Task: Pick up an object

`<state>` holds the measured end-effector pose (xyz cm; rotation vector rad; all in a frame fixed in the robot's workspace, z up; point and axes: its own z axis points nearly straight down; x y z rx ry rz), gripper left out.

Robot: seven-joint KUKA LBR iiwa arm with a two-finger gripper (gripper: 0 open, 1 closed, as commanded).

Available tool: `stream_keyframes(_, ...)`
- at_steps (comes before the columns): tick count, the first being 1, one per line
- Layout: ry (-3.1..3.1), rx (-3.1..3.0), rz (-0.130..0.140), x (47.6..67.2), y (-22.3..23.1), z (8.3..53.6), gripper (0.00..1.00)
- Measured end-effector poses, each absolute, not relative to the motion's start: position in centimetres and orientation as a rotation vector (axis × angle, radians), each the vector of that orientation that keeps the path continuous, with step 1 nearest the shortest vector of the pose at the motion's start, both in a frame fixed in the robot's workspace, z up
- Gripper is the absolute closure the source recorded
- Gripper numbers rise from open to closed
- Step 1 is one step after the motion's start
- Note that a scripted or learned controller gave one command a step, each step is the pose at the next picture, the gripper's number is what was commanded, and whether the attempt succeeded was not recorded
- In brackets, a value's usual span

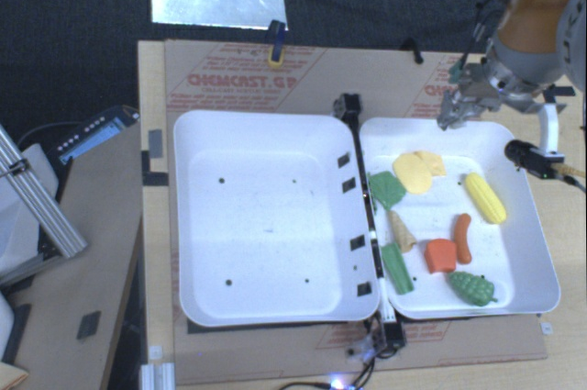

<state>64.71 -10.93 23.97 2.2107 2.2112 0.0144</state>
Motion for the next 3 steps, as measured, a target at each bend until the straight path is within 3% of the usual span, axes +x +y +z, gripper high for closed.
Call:
stream_keyframes(1, 2.219, 2.205, 0.014, 67.1, -10.5, 34.4, 1.00)
stream_keyframes(2, 2.221, 2.204, 0.015, 66.9, -9.2, 45.8, 1.00)
stream_keyframes(3, 2.221, 2.207, 0.012, 66.8, -8.4, 54.2, 1.00)
